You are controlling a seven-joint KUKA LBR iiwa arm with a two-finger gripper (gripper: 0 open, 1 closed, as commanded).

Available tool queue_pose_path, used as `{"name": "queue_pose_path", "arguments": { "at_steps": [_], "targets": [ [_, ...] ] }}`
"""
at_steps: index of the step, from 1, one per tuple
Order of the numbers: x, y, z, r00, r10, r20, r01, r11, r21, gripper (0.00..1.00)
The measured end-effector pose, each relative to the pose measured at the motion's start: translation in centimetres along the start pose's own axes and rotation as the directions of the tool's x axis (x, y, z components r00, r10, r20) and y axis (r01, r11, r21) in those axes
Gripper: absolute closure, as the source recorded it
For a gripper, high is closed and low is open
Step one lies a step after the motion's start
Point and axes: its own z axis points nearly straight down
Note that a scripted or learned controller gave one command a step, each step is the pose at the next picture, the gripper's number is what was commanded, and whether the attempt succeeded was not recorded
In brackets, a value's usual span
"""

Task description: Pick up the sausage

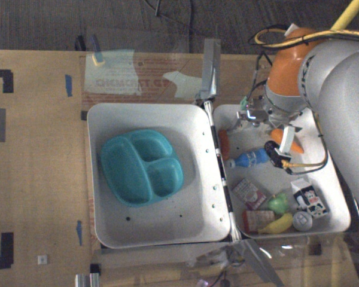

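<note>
The sausage (223, 143) is a short reddish-brown piece lying lengthwise against the left wall of the right bin (338, 211), near its back corner. My gripper (250, 116) hangs over the back of that bin, up and to the right of the sausage and apart from it. The wrist and grey arm above it hide its tips. Nothing shows as held.
A blue bottle (249, 158) lies just right of the sausage, with an orange carrot (286, 140) beyond it. Toward the front are a printed packet (249, 191), green fruit (278, 204), banana (277, 224), can (302, 220) and small carton (309, 200). The left bin (107, 220) holds a teal divided plate (142, 166).
</note>
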Motion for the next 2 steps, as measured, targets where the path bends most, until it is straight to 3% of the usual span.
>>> {"name": "queue_pose_path", "arguments": {
  "at_steps": [1, 2],
  "targets": [
    [-0.03, 0.18, -1.24, 1.000, -0.002, 0.003, 0.002, 1.000, -0.006, 1.00],
    [0.01, 0.17, -1.22, 1.000, -0.003, 0.003, 0.003, 1.000, -0.006, 0.00]
  ]
}}
